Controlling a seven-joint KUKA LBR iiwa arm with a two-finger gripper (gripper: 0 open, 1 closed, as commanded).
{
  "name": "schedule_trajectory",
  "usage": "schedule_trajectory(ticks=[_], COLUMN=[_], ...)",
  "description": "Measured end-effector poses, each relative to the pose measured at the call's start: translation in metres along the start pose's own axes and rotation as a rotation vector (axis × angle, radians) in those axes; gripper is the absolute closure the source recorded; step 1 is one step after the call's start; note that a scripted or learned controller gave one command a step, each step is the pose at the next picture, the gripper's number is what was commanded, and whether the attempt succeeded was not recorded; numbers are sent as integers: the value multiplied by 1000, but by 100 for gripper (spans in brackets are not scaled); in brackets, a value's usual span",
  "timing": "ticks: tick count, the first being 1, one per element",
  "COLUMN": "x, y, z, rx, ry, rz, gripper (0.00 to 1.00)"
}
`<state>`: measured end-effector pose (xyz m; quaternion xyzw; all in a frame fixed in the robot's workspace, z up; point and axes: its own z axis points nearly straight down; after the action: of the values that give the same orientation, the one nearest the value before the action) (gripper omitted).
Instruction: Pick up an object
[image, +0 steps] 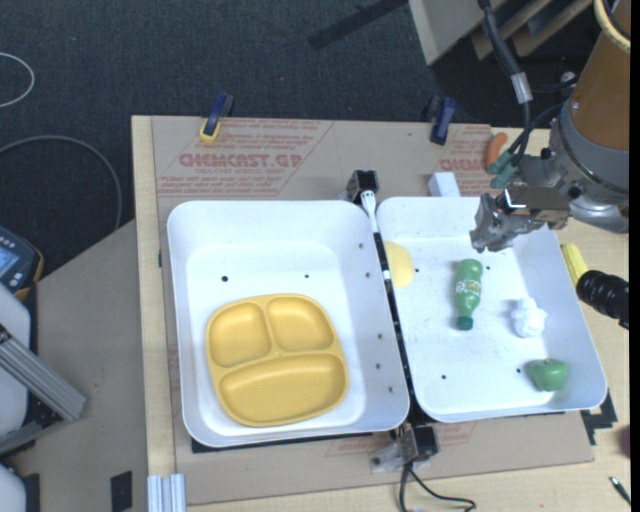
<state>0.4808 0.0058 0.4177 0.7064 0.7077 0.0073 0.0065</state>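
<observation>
Claw (490, 236) above right bin (430, 385), grip state unclear | green bottle (466, 290) just below | yellow tray (276, 357) in left bin (190, 300)

In the right bin (560, 300) lie 4 objects: a green bottle (465, 291) on its side near the middle, a crumpled white piece (527, 319) beside it, a green lump (548, 374) at the near corner, and a yellow disc (399, 265) against the left wall.
</observation>
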Motion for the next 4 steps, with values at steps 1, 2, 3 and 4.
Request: schedule_trajectory(ticks=[1,2,3,4], x=[52,29,-18,51], y=[50,14,1,1], z=[221,106,-123,-118], rx=[34,10,-2,16], ry=[-2,0,-1,0], rz=[-1,3,2,-6], gripper=[100,100,100,100])
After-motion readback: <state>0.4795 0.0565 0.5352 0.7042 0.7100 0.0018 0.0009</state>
